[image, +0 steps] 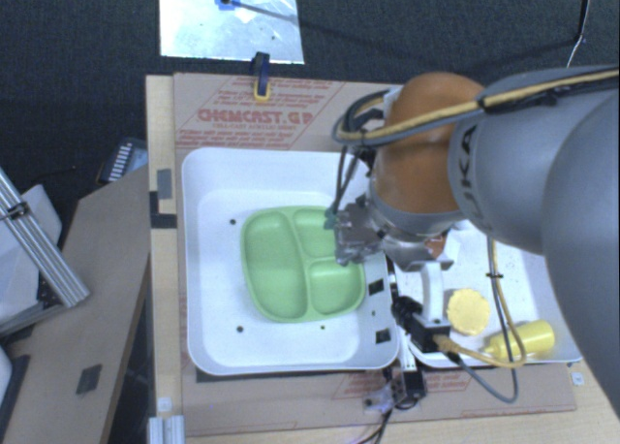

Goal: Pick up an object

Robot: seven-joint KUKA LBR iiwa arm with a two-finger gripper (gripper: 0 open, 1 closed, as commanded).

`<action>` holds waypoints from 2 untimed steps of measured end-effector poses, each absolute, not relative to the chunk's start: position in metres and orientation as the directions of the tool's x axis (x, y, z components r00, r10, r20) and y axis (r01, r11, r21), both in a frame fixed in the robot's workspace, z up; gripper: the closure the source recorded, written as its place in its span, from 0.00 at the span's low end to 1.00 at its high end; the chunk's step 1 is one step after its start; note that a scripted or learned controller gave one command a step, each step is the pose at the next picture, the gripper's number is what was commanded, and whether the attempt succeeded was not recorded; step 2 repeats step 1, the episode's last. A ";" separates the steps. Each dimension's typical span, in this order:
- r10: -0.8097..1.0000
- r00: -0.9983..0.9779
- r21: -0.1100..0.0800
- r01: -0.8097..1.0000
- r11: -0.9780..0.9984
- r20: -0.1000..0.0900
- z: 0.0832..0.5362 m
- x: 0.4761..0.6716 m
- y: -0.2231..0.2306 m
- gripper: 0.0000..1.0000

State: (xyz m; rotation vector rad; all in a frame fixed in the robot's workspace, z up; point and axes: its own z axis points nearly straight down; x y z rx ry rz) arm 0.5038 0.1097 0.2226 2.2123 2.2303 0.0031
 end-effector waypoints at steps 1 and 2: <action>1.000 -0.004 0.002 1.000 0.004 0.000 0.223 0.504 0.108 0.00; 1.000 -0.004 0.002 1.000 0.004 0.000 0.223 0.504 0.108 0.00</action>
